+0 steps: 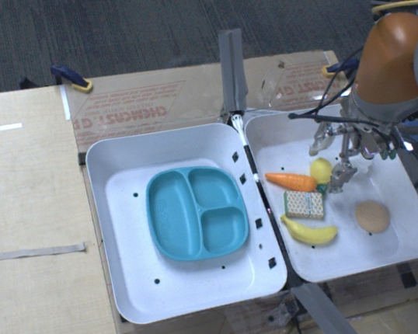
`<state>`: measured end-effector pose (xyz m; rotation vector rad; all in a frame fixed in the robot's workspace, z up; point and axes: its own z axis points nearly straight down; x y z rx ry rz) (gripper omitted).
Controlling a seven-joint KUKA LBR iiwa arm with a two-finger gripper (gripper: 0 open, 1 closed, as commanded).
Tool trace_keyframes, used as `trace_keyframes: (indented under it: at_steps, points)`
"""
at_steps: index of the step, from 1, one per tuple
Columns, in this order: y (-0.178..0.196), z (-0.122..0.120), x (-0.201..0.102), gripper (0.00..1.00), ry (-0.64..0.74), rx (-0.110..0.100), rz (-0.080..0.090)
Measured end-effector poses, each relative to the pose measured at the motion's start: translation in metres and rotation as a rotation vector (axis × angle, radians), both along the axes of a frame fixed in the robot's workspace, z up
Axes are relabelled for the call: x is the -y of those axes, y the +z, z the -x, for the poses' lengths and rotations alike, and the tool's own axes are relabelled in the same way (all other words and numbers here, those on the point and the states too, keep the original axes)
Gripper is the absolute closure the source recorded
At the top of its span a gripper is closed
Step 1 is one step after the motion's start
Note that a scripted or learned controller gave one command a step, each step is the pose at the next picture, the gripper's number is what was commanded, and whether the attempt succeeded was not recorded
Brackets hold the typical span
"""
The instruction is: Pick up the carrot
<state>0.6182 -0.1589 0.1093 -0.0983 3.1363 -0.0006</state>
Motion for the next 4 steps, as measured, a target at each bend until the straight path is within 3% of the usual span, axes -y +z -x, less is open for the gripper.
trace_keyframes:
  at_steps: [1,2,3,4]
  points:
    - [-0.011,0.001,-0.062,0.00,0.079,0.010,0.001]
    - [-0.010,0.025,-0.065,0.00,0.189,0.014,0.004]
    - [-0.015,-0.008,-0.065,0.00,0.211,0.003,0.001]
    - [-0.015,0.035,-0.059,0.00,0.020,0.002,0.000]
